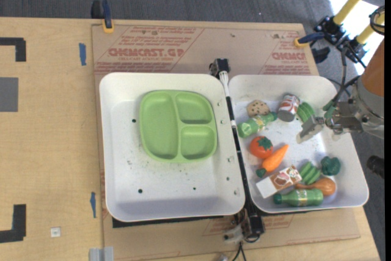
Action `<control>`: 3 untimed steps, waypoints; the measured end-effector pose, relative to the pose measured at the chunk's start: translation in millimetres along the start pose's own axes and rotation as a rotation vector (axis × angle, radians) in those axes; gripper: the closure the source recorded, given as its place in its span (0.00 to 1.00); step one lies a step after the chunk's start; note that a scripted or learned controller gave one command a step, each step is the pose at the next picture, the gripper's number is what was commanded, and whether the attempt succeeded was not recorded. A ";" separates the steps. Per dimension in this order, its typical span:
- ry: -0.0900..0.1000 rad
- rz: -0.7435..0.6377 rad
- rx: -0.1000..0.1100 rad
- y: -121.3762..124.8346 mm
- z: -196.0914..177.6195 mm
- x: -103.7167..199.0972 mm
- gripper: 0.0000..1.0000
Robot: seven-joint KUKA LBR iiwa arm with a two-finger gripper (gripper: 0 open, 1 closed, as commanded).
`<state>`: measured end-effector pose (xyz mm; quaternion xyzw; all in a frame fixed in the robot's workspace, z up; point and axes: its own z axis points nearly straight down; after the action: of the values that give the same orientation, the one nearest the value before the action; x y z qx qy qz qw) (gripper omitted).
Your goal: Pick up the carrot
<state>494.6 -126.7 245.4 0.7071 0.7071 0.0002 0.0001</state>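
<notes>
lying in the right bin (360,189), the carrot (275,157) rests just right of a tomato (261,146), touching it. the gripper (313,127) hangs to the carrot's upper right, apart from it; whether it is clenched or released, i cannot tell.

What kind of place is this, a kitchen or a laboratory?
Probably a robot test laboratory: toy food such as the carrot lies in a white bin, a board is held with clamps, and a claw reaches in.
</notes>
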 end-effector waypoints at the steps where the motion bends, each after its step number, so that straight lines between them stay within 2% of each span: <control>1: 0.001 0.142 0.003 10.2 130.3 35.1 0.00; 2: 0.009 0.543 -0.003 6.4 154.8 17.9 0.00; 3: -0.004 0.251 -0.025 -8.1 154.2 20.3 0.00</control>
<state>486.6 -106.5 91.1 0.7899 0.6131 0.0076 0.0103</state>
